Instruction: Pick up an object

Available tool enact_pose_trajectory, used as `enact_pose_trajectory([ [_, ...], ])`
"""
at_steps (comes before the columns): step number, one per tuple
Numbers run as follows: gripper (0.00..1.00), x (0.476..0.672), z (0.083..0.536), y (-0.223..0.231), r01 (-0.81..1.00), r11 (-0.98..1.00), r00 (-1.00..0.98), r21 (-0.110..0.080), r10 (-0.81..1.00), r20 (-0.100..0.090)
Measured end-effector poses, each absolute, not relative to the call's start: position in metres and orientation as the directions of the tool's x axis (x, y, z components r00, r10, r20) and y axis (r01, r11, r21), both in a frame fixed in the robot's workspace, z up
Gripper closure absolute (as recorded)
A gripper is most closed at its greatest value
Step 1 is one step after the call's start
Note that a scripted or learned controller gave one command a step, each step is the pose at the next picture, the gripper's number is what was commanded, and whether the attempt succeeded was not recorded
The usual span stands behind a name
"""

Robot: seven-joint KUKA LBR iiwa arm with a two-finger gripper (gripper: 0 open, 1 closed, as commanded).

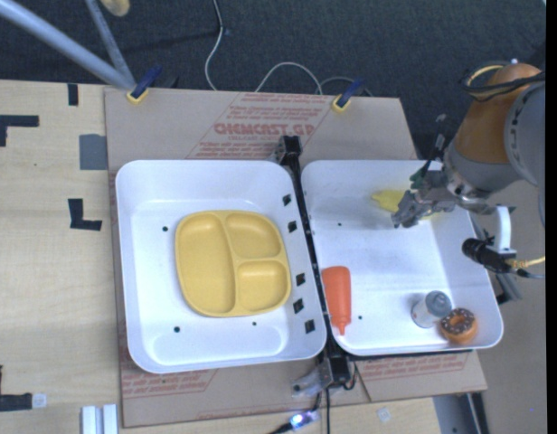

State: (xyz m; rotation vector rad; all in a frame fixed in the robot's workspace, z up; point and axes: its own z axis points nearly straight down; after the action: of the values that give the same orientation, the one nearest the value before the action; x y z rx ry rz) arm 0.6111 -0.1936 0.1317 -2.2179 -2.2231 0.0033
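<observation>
My gripper [409,212] hangs low over the back of the right bin [373,251], its dark fingers right beside a small yellow object [385,200] that lies just to their left. An orange carrot-shaped toy [338,298] rests along the right bin's left wall. A grey can [430,308] and a brown sprinkled donut [459,325] sit in the bin's front right corner. Nothing is seen between the fingers.
The left bin [147,242] holds a yellow divided plate [232,262]. Both bins rest on a cardboard sheet [260,125]. The arm's orange band [495,107] and grey body stand over the right bin's right rim. Cables run behind the bins.
</observation>
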Motion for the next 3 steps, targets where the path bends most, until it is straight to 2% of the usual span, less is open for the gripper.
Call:
enact_pose_trajectory([
  [3, 1.00, 0.606, 0.267, -0.182, 1.000, 0.002, -0.002, 0.001, 1.000, -0.001],
])
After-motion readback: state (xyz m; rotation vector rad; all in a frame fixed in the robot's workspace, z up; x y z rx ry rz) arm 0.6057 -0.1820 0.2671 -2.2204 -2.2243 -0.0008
